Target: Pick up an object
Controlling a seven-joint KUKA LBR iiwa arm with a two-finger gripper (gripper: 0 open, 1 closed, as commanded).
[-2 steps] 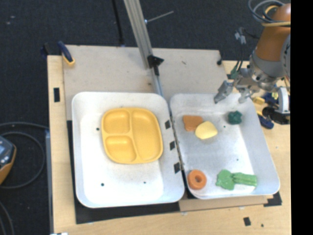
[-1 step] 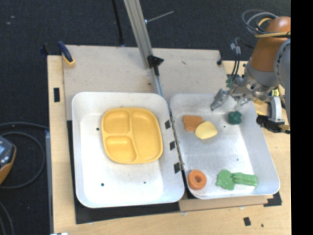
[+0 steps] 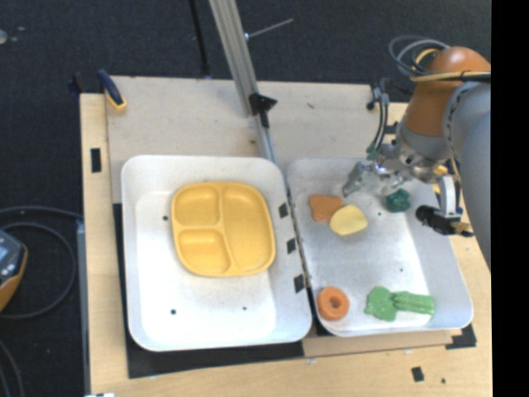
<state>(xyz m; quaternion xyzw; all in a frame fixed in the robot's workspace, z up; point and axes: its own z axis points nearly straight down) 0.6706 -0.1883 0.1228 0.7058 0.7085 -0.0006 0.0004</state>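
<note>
Fingers of the grey two-finger gripper (image 3: 376,176) stand slightly apart with nothing between them, poised over the far part of the shallow white right-hand bin (image 3: 430,308). Nearest inside that bin lies a pale yellow rounded plastic lump (image 3: 349,220), touching an orange wedge-shaped piece (image 3: 323,206) at its left. A sound pick means centring over the yellow lump, descending straight, and closing across its narrow width, clear of the wedge.

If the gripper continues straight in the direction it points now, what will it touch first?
The gripper points down-left in the right bin. Likely first is the orange piece, next to the yellow piece, though depth is unclear; it may meet the bin floor first.
</note>
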